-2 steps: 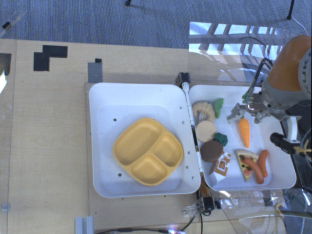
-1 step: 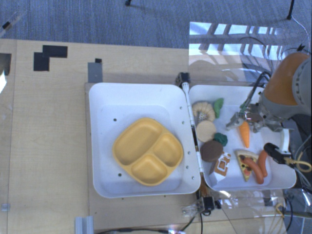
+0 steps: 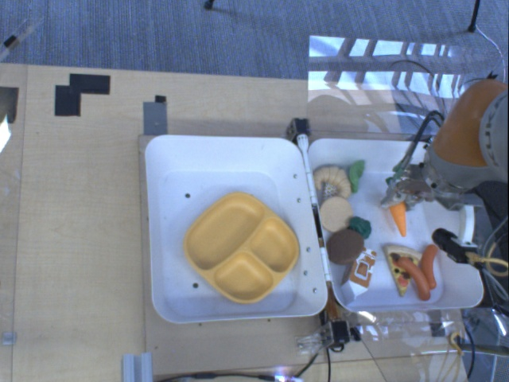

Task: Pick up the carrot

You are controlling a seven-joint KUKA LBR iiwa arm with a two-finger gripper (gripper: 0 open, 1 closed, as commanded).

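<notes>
I have the gripper (image 3: 400,198) down at the top of the small orange toy carrot (image 3: 398,219) in the right white bin (image 3: 474,294); whether the fingers grip it I cannot tell. No lift is evident, so that remains.

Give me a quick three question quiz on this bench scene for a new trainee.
1. True or false: the carrot lies in the right bin.
2. What sits in the left bin? A) yellow divided plate B) pizza slice C) sausage
3. Fill in: the gripper is right above the carrot's ____ end.

Key: 1 true; 2 A; 3 leafy top
</notes>
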